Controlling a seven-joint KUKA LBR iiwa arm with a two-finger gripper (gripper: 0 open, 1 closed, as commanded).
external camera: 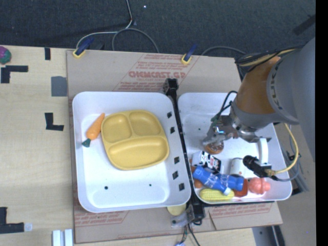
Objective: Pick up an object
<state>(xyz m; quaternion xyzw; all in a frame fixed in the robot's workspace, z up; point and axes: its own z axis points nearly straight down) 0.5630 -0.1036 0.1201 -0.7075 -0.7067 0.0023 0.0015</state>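
Target object, as judged from the arm's position: a small brown-and-white item (216, 147) on the floor of the right bin (197, 106), directly under the gripper (219, 135). Its identity cannot be made out. The gripper sits low over this item, at or just above its top; whether the item lies between the fingers is not visible, and whether the gripper is open or closed cannot be determined.

All positions below are given relative to the brown-and-white item.

- Toward the camera, touching or nearly touching it: a black-and-white patterned piece (209, 161).
- Beyond that piece, toward the bin's near wall: a blue bottle-shaped toy (218, 181) with a corn cob (215, 194) alongside.
- Toward the camera and to the view's right: a small grey cylinder (234, 166), then a red-orange toy (257, 186) at the bin's near right corner.
- To the view's left, across the central divider: the left bin (123, 199), holding a yellow divided plate (135, 139) and a carrot (94, 128) at the plate's far-left side.

Procedure for the step in hand, as a judgement:

1. Centre the fingers over the item before closing, since the patterned piece is close enough to be caught as well.
2. Descend until the fingertips reach the bin floor level on both sides of the item.
3. Close fully, then lift vertically.
4. Confirm that the item rises with the gripper; a small, low object may slip out.
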